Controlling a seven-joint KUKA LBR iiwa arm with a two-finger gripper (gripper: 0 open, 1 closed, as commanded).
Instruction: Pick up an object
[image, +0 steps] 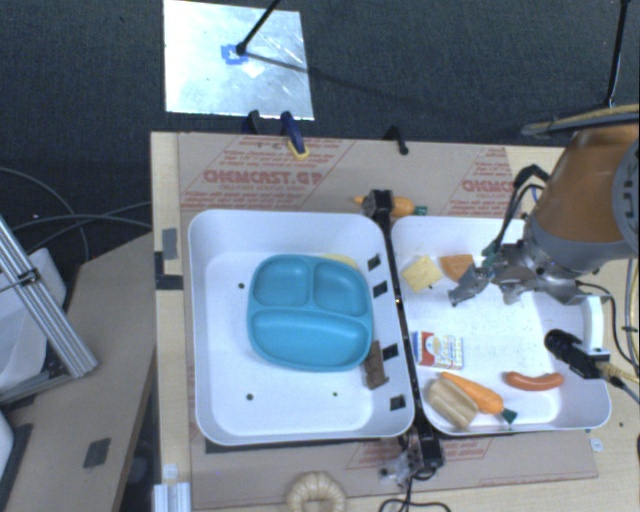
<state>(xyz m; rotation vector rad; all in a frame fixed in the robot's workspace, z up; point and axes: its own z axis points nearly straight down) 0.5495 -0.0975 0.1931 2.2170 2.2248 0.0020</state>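
The pincer (487, 283) hovered with spread fingers, gripping nothing, over the right bin (585, 405), near the orange wedge (457, 266) and cheese piece (421, 273).

Arm (590, 190) reaches over the right bin (600, 400), gripper (487, 283) above cheese (420, 273), carton (438, 350), carrot (475, 393) and sausage (533, 380); a blue tray (308, 311) fills the left bin (215, 300).

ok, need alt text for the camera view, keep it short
A grey robot arm reaches from the right, its claw hovering over the right white bin near a cheese wedge, with a carrot, sausage, bread roll and small carton below. The left white bin holds a blue divided plate.
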